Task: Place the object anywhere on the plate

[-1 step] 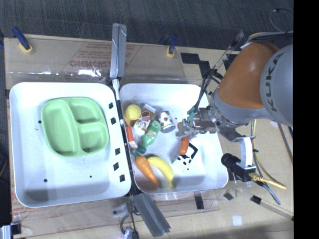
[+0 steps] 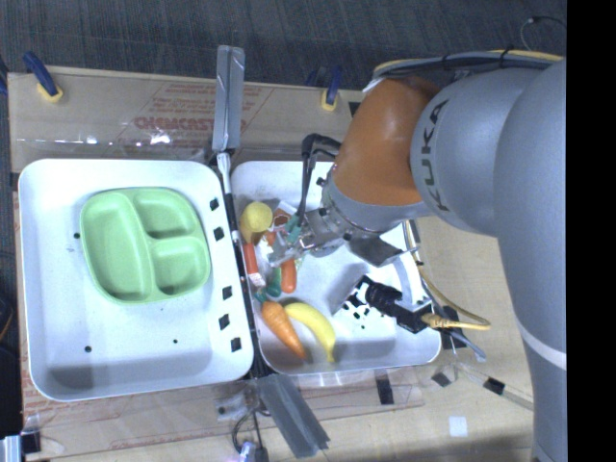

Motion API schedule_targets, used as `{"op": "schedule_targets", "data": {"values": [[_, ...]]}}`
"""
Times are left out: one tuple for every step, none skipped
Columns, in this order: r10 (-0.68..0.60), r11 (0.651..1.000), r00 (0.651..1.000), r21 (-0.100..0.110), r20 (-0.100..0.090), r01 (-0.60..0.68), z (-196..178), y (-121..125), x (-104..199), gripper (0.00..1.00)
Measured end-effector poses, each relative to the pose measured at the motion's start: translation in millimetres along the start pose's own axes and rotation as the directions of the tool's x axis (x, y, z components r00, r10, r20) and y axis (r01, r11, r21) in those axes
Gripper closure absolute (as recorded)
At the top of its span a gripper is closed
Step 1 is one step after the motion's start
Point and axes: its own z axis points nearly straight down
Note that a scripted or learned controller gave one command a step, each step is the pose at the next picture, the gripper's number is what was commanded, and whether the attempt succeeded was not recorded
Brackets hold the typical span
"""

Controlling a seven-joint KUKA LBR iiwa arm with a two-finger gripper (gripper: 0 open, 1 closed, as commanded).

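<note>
The green plate [image 2: 144,243], with its three compartments, lies in the left bin [image 2: 58,354]. In the right bin [image 2: 385,349] lie a lemon [image 2: 255,220], a carrot [image 2: 281,325] and a banana [image 2: 315,327]; the carrot and banana lie side by side near the front wall. The gripper [image 2: 289,248] reaches down among small red and orange pieces just below the lemon. Whether it grasps anything cannot be told.
</note>
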Motion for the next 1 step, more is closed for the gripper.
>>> {"op": "schedule_targets", "data": {"values": [[0.067,0.998,0.998,-0.002,0.001,-0.067,13.3,36.9,65.2,1.00]]}}
